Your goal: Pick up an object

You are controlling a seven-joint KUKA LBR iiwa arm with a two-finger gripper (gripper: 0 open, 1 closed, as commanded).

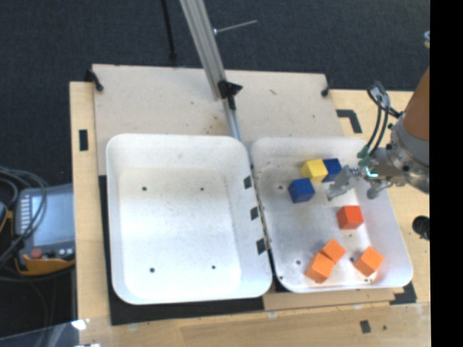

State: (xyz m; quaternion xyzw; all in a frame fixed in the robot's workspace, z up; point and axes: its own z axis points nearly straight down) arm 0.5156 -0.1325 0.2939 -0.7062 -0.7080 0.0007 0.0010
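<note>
A: Biggest first?
B: Worktop (83, 194), left bin (181, 150), right bin (289, 266).
A: Blocks?
B: All in right bin: yellow block (315, 168) touching two blue blocks (302, 189), red block (350, 216) mid, three orange blocks (322, 262) near front.
A: Hand?
B: Hand (356, 183) over right bin beside blue blocks, above red block; looks released, nothing between fingers, but blurry.

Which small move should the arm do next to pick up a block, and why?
Probably a short move toward the orange block and then straight down over it. The gripper hangs above the right bin, between the blue block and that orange one. The orange block lies apart from the other blocks, so it seems the easiest to take.
</note>
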